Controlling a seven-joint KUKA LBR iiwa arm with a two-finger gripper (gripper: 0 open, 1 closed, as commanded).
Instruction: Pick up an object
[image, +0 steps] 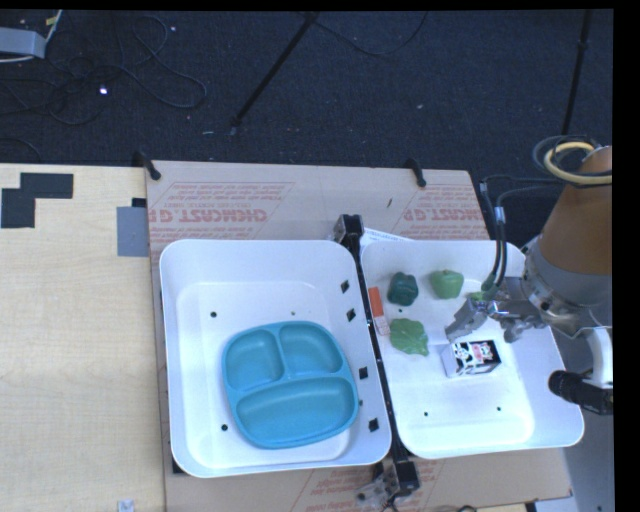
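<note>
Grey metal fingers (468, 322) of the gripper (478, 318) hang over the right bin (520, 425), but they blur into the wrist hardware behind them, so whether they stand apart or together cannot be told; nothing is seen between them. The arm (580, 235) is cut off by the right side of the view, and its orange band hides the bin's far right corner.

Just below the fingertips, on the bin floor, lies a small black-and-white carton (474, 356). It sits a little tilted, its long axis running roughly left to right, its printed face too small to read. Whether the fingers touch it cannot be made out.

To the left of the fingers lies a pale green lump (409, 336), near but apart from the carton. Up and left of them sits a dark green object (403, 289), and just above them a lighter green one (446, 284); their shapes are hard to tell. An orange strip (376, 304) lies along the bin's left wall.

Farther left, past the black divider, the left bin (190, 300) holds a blue sectioned plate (290, 385), well apart from the fingers.
</note>
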